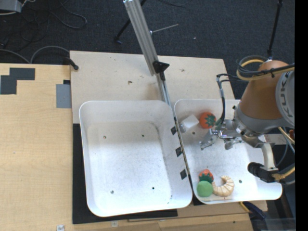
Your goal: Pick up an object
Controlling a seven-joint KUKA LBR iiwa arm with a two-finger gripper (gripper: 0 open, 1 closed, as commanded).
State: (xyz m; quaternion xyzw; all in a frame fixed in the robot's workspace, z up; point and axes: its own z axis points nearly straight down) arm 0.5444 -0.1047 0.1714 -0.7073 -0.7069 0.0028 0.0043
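Observation:
In the right bin (250,189) lie a red-orange tomato-like ball (207,120) and a small white block (189,122) near the far left corner. At the near edge sit a green ball (204,188), a small red and green piece (205,174) just behind it, and a tan curved pastry-like piece (224,186). My gripper (219,141) hangs over the middle of the right bin, below the tomato and apart from it. Its metal fingers (208,143) point left, and nothing shows between them.
The left bin (91,124) lies beside the right one, with a divider edge carrying black clips (178,150) between them. A slanted aluminium rail (144,37) rises behind the bins. Cables and the arm's orange band (262,97) crowd the right side.

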